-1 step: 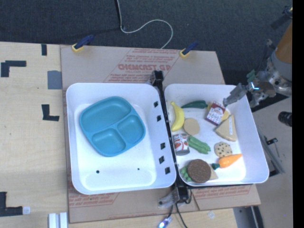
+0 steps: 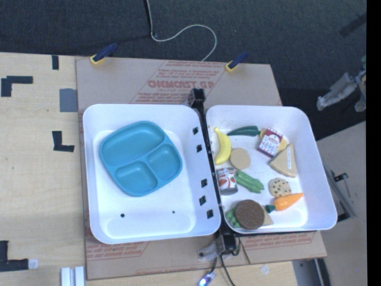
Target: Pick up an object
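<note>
Below and to the left of the claw, well apart from it, the right bin holds the toy foods that may be picked: a banana against the bin's left wall; a dark green pepper beside the banana's top; a red-and-white carton; a pale wedge of cheese, the piece nearest the claw along with the carton; a round tan cracker; a small can; a green pea pod; a chocolate-chip cookie; an orange carrot; a brown burger patty at the near edge, farthest below the claw. The claw sits at the view's upper right, outside both bins and over dark floor, touching none of the foods; whether its fingers are apart or together cannot be told at this size. Farther left of the claw, beyond the black divider, the left bin carries a blue sectioned plate. Both bins rest on a cardboard sheet fixed by two yellow-and-blue clamps; a white cable loops above it.
</note>
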Tool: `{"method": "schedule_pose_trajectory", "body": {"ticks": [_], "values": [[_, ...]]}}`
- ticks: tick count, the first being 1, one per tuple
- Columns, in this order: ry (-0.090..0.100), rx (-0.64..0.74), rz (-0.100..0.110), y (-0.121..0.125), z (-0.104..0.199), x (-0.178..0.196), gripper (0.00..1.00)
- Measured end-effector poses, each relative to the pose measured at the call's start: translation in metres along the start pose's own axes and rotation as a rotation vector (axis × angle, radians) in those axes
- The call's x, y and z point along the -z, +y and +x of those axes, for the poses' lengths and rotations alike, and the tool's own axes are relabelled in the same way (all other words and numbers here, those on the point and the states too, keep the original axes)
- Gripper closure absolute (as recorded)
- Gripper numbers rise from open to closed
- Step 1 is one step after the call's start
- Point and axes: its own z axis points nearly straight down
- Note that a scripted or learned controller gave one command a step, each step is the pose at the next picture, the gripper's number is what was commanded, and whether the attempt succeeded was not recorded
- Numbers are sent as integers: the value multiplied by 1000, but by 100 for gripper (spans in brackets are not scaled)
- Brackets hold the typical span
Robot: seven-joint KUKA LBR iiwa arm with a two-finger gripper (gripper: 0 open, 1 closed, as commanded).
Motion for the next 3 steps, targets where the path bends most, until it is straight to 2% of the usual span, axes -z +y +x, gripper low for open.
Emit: {"method": "schedule_pose_trajectory", "body": {"ticks": [1,3], "values": [[2,-1,17,1,0,-1,100],[1,0,17,2,0,19,100]]}}
